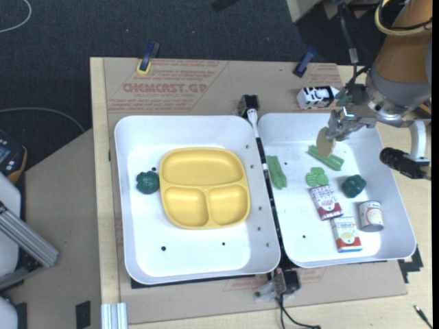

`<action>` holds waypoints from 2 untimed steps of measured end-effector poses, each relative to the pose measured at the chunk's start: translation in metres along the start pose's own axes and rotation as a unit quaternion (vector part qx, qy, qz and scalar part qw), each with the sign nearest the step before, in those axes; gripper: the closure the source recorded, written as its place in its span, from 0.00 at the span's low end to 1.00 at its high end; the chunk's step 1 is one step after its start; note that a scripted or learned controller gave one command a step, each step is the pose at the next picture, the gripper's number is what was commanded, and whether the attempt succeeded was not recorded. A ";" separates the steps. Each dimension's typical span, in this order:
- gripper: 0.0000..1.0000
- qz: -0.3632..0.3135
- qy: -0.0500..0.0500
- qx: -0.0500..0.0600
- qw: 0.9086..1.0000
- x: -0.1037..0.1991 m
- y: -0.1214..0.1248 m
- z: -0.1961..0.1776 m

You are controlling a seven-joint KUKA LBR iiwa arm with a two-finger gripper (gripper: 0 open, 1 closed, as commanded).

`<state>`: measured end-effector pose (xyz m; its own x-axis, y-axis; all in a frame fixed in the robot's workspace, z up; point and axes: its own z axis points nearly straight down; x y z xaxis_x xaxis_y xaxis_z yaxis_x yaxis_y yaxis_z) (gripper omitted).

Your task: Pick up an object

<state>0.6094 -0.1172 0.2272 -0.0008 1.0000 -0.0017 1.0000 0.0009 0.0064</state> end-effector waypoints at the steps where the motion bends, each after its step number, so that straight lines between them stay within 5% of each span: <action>1: 1.00 -0.001 0.002 0.005 1.000 0.037 -0.024 -0.005; 2: 1.00 -0.002 0.002 0.006 1.000 0.088 -0.060 -0.006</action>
<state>0.5495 -0.0290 0.2331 -0.0047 1.0000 0.0026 1.0000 0.0047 -0.0047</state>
